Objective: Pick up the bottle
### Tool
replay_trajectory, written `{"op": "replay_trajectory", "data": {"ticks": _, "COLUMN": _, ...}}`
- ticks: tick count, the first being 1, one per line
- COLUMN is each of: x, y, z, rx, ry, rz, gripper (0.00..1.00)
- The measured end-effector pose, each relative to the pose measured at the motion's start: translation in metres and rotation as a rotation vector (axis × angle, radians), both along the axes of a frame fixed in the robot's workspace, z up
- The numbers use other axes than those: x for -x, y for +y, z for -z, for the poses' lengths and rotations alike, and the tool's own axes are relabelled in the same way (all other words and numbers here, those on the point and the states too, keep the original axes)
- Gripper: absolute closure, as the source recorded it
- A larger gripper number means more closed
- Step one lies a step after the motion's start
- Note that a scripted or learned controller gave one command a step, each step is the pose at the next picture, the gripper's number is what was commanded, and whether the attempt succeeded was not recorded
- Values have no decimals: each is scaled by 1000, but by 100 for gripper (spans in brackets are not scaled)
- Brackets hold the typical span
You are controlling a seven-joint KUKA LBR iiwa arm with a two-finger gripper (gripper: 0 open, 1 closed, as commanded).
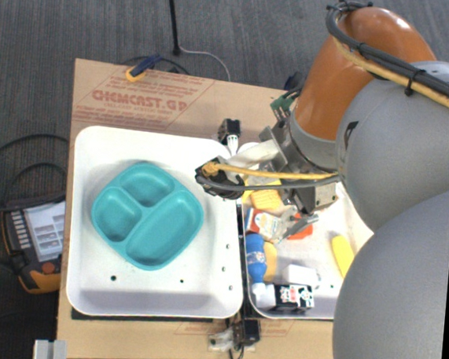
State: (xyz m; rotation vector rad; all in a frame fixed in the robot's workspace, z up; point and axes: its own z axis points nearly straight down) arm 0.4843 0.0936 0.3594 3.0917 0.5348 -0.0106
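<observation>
The bottle (255, 257) is blue with a yellow label and a white end, and it lies along the left wall of the right bin (324, 309). My gripper (293, 222) hangs low over the middle of that bin, just up and to the right of the bottle, among other items. The bulky grey and orange arm hides most of the bin's right half. I see nothing lifted out of the bin.
The left bin (88, 280) holds a teal divided plate (148, 213). Around the bottle lie an orange and yellow packet (265, 200), a yellow object (341, 254) and a black and white box (293, 297). A yellow cable and a black loop (218, 179) cross the bins' shared wall.
</observation>
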Motion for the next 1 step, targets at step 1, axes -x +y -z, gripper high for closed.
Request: {"op": "replay_trajectory", "data": {"ticks": 1, "x": 2, "y": -41, "z": 179, "rx": -4, "ry": 5, "rz": -90, "gripper": 0}}
